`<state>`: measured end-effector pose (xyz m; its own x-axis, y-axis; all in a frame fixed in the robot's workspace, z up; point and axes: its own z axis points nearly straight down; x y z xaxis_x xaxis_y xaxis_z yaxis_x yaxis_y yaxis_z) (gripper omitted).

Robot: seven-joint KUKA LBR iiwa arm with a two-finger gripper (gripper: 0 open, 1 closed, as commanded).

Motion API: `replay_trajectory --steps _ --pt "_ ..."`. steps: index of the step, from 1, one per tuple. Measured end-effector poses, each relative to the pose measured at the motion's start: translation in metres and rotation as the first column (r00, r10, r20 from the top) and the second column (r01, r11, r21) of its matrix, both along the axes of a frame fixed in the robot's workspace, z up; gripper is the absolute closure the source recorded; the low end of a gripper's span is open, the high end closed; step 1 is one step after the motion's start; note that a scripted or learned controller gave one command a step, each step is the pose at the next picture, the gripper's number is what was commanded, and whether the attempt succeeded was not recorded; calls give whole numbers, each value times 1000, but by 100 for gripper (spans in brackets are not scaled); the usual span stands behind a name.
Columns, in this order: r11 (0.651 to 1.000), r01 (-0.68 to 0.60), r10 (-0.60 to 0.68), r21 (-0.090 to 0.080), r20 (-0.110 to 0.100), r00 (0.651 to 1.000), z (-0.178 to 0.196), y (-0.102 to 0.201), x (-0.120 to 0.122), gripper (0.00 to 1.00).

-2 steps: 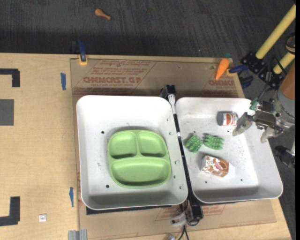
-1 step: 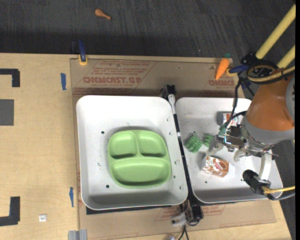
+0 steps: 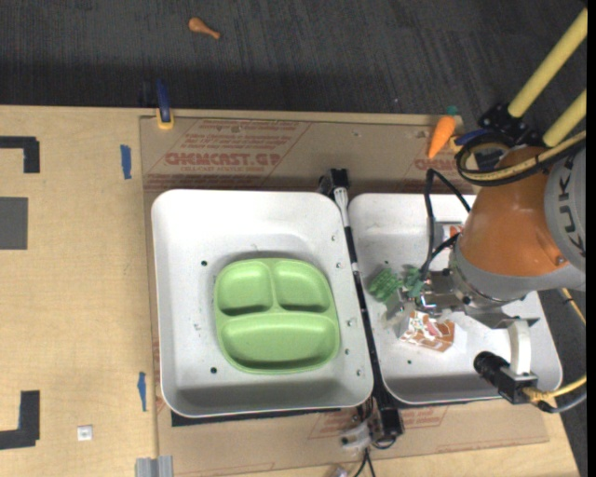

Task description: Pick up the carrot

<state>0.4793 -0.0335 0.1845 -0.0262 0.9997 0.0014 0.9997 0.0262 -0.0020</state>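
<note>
An orange carrot with a green top lies on the brown board behind the right bin, outside its far rim. My gripper hangs low inside the right bin, under the grey and orange arm. It sits between a green leafy item to its left and an orange-and-white item just below it. Nothing shows as held. The arm hides the right part of this bin.
The left bin holds a green divided plate. A small orange scrap lies on the dark floor at the back. Yellow tubes and cables cross the upper right corner. A black part sticks out by the right bin's front.
</note>
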Motion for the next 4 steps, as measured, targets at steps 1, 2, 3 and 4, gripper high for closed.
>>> replay_trajectory --steps 1,2,3,4 --pt "987 -160 160 -2 4 987 -21 -69 25 0" --pt "987 -159 159 -3 7 987 -11 -68 26 100" --pt "972 -237 237 -2 4 972 1 -20 80 100" --pt "950 -312 312 0 1 950 0 -4 46 100"
